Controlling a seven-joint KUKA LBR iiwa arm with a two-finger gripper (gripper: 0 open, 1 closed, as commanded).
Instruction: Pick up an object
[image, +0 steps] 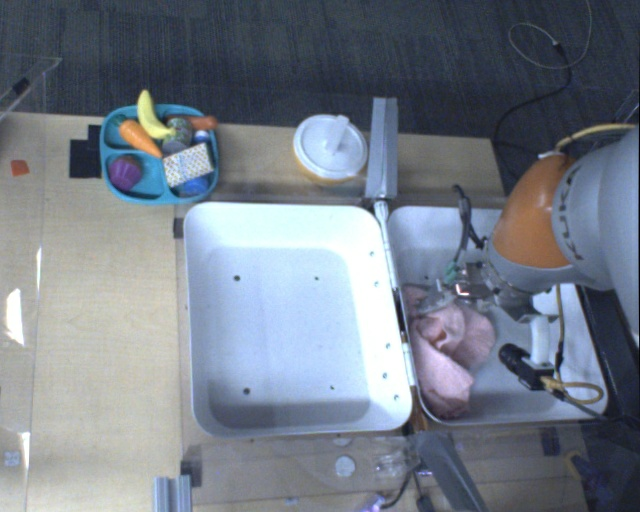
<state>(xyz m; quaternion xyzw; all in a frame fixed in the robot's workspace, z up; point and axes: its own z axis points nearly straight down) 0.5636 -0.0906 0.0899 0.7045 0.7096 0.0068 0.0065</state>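
The arm (560, 215) is reaching into the right bin (425, 235). Its gripper (450, 292) is sitting just above a pink cloth (448, 350); its grip cannot be made out.

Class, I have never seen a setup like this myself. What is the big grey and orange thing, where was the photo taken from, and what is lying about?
One camera looks down at a slant on a bench. The grey and orange shape is a robot arm reaching in from the right. Its pincer hangs over the right bin, just above a pink cloth; whether it holds anything cannot be seen. Beside it is the left bin. Behind the bins stand a blue tray of toy food and a white lidded tub.
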